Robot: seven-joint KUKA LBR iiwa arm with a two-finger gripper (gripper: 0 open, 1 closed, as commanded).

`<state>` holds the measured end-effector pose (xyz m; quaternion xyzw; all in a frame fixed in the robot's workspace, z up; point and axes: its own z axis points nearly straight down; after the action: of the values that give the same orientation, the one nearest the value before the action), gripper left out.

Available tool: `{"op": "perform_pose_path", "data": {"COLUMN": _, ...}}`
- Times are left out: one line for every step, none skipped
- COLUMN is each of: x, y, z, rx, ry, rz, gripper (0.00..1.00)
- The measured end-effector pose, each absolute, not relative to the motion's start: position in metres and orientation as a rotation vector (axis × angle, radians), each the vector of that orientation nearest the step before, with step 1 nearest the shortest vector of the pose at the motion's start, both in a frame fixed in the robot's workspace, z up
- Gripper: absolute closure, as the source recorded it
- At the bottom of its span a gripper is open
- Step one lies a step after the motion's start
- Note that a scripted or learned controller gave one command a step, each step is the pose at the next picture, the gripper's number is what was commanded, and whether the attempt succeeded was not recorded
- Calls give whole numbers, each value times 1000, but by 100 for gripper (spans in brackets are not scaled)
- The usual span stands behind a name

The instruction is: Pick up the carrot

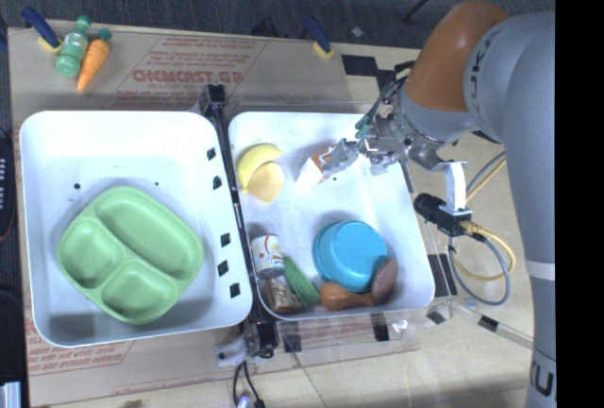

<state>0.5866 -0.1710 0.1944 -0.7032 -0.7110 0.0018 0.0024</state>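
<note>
Camera view had the gripper (342, 158) over the far part of the right bin (408, 208), and whether the claw was spread or pinched could not be told from there. The carrot (342, 297), by my reading, lay against that bin's near wall, tucked beside the blue bowl (349, 252) with a can (268, 255) close by. Tight spot! The approach wanted a straight drop with the jaws across the carrot's width, clear of the bowl's rim. A second toy carrot (92, 64) sat outside the bins.
</note>
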Motion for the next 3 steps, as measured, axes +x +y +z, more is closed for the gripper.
{"op": "perform_pose_path", "data": {"x": 551, "y": -172, "z": 261, "rx": -2142, "ry": -2301, "rz": 2, "gripper": 0}}
{"op": "perform_pose_path", "data": {"x": 487, "y": -171, "z": 268, "rx": -2174, "ry": -2263, "rz": 9, "gripper": 0}}
{"op": "perform_pose_path", "data": {"x": 474, "y": -125, "z": 158, "rx": -2090, "ry": -2327, "rz": 13, "gripper": 0}}
